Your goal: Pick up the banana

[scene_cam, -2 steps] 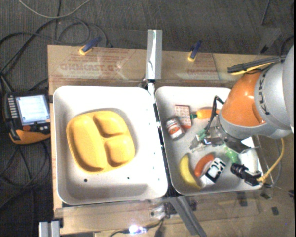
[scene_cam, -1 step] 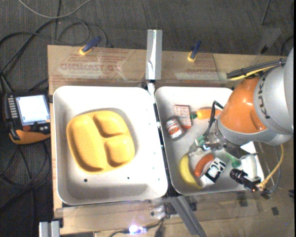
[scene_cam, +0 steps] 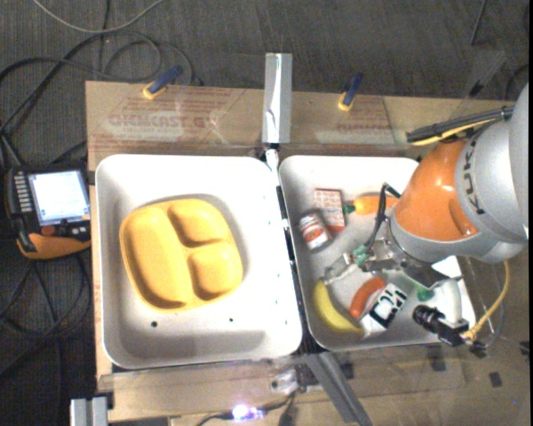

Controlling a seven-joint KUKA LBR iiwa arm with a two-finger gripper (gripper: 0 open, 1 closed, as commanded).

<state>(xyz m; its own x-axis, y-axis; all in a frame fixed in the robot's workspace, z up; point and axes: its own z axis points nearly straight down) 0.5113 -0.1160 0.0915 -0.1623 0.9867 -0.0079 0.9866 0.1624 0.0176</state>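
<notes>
The banana (scene_cam: 328,308) lies in the right bin (scene_cam: 295,264), near its front left corner, curving along the bin floor. My gripper (scene_cam: 355,261) hangs just above and to the right of it, below the orange wrist band, over the middle of the bin. Nothing shows as held. A red object (scene_cam: 365,295) and a white-and-black box (scene_cam: 387,307) lie right beside the banana's right end.
A small red-and-white box (scene_cam: 330,206), a little can (scene_cam: 313,232) and an orange item (scene_cam: 366,205) sit at the back of the right bin. The left bin (scene_cam: 115,327) holds a yellow compartment plate (scene_cam: 183,250).
</notes>
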